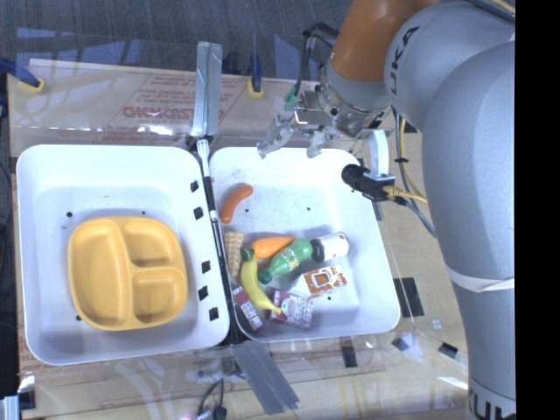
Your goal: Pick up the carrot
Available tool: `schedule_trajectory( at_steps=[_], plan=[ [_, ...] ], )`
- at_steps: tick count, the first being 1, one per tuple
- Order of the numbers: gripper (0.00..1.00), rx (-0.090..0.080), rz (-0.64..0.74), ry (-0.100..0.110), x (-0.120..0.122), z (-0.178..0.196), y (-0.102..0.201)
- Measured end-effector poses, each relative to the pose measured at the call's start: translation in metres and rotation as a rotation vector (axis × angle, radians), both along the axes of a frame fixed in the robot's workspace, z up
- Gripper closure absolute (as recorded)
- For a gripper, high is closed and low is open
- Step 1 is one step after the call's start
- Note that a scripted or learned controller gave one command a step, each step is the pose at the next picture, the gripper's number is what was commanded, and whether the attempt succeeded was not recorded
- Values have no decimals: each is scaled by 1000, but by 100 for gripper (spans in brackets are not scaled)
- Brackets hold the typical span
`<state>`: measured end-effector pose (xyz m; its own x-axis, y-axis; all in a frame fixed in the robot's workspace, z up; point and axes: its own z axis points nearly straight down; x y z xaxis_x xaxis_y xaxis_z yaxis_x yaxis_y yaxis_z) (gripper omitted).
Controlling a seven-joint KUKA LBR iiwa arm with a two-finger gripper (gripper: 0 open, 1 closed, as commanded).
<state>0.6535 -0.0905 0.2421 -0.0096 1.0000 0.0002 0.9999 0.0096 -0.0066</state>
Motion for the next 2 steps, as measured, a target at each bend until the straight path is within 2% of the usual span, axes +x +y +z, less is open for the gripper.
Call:
schedule_trajectory(
  at_steps=[1,2],
  plan=[
    [0,0,70,-1,-51,-152,-22],
    [0,0,-144,0,-134,-68,-11]
  ],
)
